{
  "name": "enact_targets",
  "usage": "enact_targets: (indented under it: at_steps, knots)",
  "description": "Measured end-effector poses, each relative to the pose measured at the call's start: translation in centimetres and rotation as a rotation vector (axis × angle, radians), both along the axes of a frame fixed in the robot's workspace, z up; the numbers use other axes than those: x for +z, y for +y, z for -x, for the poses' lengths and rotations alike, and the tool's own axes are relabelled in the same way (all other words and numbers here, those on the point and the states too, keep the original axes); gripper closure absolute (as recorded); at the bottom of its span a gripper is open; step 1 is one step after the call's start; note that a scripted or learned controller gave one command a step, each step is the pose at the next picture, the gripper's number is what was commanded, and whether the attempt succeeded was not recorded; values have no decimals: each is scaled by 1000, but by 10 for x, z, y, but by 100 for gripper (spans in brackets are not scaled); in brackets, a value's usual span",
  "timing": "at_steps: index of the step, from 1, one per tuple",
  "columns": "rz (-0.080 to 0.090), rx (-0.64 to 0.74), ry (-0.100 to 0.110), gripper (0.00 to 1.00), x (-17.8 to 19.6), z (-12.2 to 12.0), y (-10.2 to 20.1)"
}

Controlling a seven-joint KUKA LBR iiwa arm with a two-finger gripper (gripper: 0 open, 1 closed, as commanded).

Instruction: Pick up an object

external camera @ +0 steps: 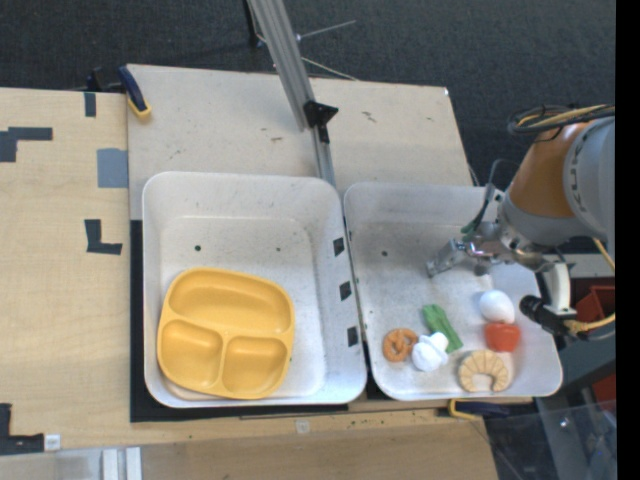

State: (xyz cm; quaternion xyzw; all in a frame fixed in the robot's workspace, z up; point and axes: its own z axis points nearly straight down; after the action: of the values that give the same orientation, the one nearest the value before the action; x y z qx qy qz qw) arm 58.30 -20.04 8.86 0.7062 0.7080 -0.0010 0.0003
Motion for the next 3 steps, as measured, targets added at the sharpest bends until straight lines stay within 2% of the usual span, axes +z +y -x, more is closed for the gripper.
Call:
enact_targets:
  at_steps: [1, 3]
  knots:
    - [-1, 1, 1, 100, 10, 0, 1]
    - [0, 0, -7, 100, 132, 0, -7]
